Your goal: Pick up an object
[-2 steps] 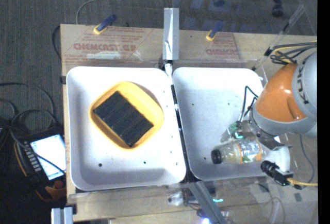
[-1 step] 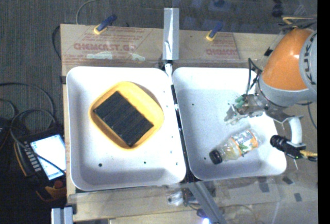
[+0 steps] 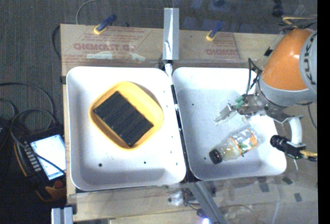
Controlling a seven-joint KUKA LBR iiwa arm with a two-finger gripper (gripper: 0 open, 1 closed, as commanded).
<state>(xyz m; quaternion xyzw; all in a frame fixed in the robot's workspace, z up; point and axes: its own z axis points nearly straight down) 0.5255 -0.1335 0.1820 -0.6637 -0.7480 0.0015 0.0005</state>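
Over the right bin [image 3: 206, 89], the gripper [image 3: 229, 111] hangs with its fingers slightly apart, holding nothing — the bottle [image 3: 234, 146] lies on its side just below. That round bottle could roll from a pinch, or slip. Both bins' floors are smooth white; the left bin [image 3: 82, 166] holds a yellow dish [image 3: 154, 109]; carpet and cables surround the table [image 3: 77, 45].

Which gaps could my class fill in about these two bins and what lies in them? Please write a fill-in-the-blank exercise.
1. The yellow dish lies in the ____ bin.
2. The dark ridged slab rests inside the ____ dish.
3. The plastic bottle lies on its ____ in the right bin.
4. The gripper hovers over the ____ bin.

Missing words: left; yellow; side; right
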